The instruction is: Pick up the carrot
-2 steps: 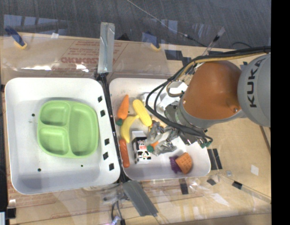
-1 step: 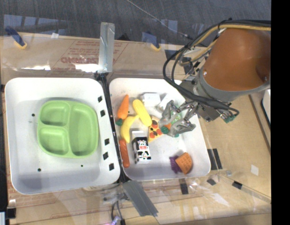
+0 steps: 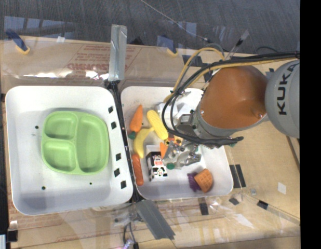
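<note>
The grey arm with its broad orange band (image 3: 236,97) reaches in from the right and hangs over the right shallow white bin (image 3: 223,183). Its two-finger gripper (image 3: 180,153) sits low in the middle of that bin, a cluster of metal parts and dark cables just below the orange band. Whether the claw is spread or pressed together cannot be told from this slanted view, since the wrist and cables cover much of it.

The carrot (image 3: 136,118), a short orange tapered piece, lies near the left wall of the right bin in its upper part, tilted slightly from upright. It is apart from the gripper, with two yellow banana-shaped pieces between them: one (image 3: 157,125) slanting just to the carrot's right, and another (image 3: 141,141) just below the carrot. A slim orange-red sausage-shaped piece (image 3: 137,169) lies further down along the same left wall. A small black-and-white cow-patterned block (image 3: 158,167) rests beside the gripper's lower left. Near the bin's lower right, a purple piece (image 3: 193,180) touches an orange ridged cone-like piece (image 3: 204,179).

The left shallow white bin (image 3: 25,191) holds a light green plastic plate with three compartments (image 3: 76,142), lying flat near its middle.
</note>
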Controlling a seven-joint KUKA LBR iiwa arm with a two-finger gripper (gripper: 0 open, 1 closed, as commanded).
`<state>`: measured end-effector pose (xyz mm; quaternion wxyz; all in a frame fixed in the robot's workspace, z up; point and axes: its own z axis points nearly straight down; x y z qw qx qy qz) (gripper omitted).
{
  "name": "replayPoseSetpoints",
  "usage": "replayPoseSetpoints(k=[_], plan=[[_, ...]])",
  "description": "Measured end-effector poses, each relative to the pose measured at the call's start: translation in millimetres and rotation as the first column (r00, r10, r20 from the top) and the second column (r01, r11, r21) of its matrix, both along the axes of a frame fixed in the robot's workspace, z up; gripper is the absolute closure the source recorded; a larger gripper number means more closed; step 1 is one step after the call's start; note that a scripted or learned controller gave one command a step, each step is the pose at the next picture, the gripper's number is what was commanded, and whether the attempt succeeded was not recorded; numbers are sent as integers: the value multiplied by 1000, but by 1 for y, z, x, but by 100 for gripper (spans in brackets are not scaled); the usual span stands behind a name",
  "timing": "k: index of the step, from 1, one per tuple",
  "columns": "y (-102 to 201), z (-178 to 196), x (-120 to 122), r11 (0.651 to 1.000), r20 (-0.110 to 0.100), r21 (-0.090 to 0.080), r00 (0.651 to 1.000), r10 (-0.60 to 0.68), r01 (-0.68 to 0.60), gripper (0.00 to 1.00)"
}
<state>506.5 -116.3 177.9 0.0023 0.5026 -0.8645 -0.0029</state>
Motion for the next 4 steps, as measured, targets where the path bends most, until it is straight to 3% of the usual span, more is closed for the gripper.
replayPoseSetpoints(k=[1,2,3,4], plan=[[3,12,3,1000,5,-1,1000,8,-8,100],[8,43,-29,952,9,-2,951,308,-308,100],[8,91,-29,684,9,-3,684,729,-729,100],[-19,-69,-28,716,1,13,717,698,-698,100]])
